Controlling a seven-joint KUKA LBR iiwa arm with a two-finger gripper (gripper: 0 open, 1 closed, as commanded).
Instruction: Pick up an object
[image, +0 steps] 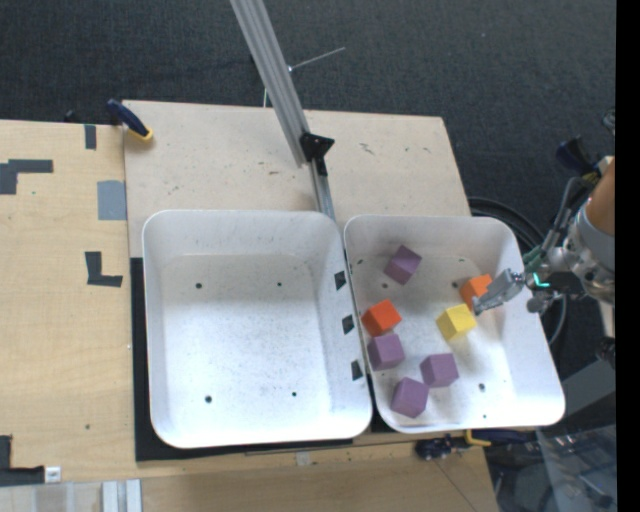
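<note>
White right bin (520, 395) holds 7 blocks: 4 purple, 2 orange, 1 yellow. Gripper (492, 293) reaches in over the bin's right wall, tips just beside the orange block (474, 288) near that wall and close above the yellow block (457, 321). Cannot tell if the fingers are spread or pressed together; nothing visibly between them. Second orange block (381, 318) sits near the bin's left wall. Left bin (160, 300) adjoins.

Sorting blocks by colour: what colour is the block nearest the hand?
Orange block, beside the hand, seen in the camera view.
</note>
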